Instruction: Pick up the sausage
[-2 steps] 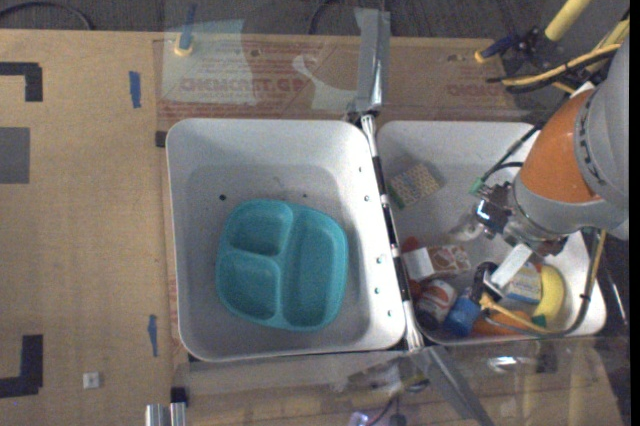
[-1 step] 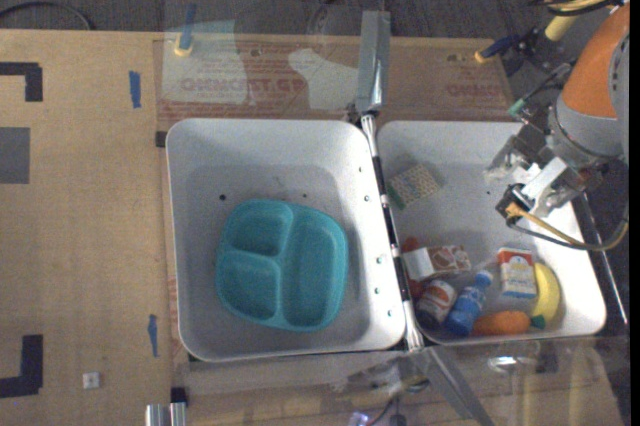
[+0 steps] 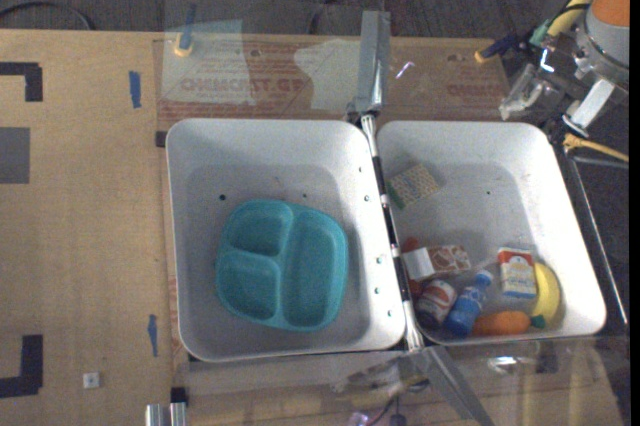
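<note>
arm: comes in from the right, at the top-right corner. Orange band (image 3: 612, 2) is cut off by the frame edge.
gripper (image 3: 533, 92): sits over the bench just outside the far right corner of the right bin (image 3: 500, 146), not over the bin floor.
grip state: can't tell, that end is blurred and pale against the clutter behind it. Nothing visibly held.
sausage (image 3: 442, 260): best match is the reddish-and-white piece on the right bin's floor, near the divider between the bins, lying roughly flat. ID is not certain at this resolution.
sausage vs gripper: well apart. It lies toward the near-left part of the bin and the gripper is off the far-right corner, so no contact.
neighbours: can (image 3: 436, 300) just in front of the sausage, blue bottle (image 3: 466, 306) beside the can. Carton (image 3: 517, 273) is to the sausage's right.
more: banana (image 3: 546, 292) is against the right wall, with an orange item (image 3: 501, 322) at the near wall. All are packed along the near side.
cracker (image 3: 415, 184): tan square, alone, farther back near the divider.
left bin (image 3: 190, 164): holds a teal divided plate (image 3: 284, 266), lying flat near the middle.
bench (image 3: 80, 214): tan board with blue tape marks to the left of the bins.
</note>
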`<state>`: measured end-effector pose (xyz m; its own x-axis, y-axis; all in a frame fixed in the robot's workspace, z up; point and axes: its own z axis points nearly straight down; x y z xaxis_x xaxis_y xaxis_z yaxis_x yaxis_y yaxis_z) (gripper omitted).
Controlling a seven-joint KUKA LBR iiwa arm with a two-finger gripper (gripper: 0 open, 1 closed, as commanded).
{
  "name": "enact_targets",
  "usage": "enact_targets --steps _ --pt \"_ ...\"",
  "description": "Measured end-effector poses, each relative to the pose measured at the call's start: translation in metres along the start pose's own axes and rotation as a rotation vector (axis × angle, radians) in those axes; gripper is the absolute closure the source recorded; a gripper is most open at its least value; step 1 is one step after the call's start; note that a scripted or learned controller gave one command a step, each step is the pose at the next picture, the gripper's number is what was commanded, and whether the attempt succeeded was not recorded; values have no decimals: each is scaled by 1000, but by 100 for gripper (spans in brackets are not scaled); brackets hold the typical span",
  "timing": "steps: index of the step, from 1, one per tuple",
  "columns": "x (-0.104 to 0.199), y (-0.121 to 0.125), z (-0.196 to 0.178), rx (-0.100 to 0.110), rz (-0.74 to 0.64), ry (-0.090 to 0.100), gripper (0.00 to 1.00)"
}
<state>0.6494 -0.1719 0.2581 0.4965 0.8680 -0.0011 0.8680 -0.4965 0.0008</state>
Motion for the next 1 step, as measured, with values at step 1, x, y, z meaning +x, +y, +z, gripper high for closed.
enact_targets --steps 1 --pt "79 -46 -94 0 17 0 0"
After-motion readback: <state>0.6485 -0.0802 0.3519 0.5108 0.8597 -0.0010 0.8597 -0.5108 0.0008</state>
